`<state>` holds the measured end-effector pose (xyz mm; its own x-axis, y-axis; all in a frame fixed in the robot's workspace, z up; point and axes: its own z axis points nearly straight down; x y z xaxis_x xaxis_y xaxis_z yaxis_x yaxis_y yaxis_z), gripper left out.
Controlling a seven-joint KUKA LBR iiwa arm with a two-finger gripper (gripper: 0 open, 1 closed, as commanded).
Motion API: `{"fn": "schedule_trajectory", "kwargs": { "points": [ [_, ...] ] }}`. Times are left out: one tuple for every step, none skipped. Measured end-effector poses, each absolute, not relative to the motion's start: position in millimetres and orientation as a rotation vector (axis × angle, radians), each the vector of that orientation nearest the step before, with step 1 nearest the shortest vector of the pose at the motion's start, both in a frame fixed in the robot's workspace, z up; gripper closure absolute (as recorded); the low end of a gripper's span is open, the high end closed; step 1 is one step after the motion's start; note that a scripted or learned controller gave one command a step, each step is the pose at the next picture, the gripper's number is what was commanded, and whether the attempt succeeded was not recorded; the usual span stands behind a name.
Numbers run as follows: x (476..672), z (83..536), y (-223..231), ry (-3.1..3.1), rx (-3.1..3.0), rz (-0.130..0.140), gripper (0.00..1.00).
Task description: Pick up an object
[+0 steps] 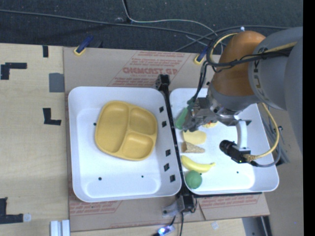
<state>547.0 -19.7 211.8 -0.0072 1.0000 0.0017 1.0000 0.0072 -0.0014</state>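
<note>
In the right bin (256,181) lie several small play-food items: a pale yellow piece (195,137), a tan wedge (193,148), a yellow banana (197,165), a green round item (194,180) and a slim green piece (182,117) by the divider. My gripper (197,120) hangs low over the bin's left part, right above the pale yellow piece and beside the slim green one. The wrist hides the fingertips.
The left bin (83,176) holds a yellow divided plate (126,130). A black divider (170,132) runs between the bins. The grey arm with its orange band (241,63) and looping cables covers the right bin's upper right. Bare white floor shows in the right bin's lower right.
</note>
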Motion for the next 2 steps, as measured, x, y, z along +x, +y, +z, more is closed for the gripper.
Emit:
{"fn": "schedule_trajectory", "kwargs": {
  "points": [
    [532.2, 224.8, 33.4, -2.228, -2.211, 0.000, 1.00],
    [529.5, 222.3, 82.2, -2.227, -2.212, 0.002, 1.00]
  ]
}}
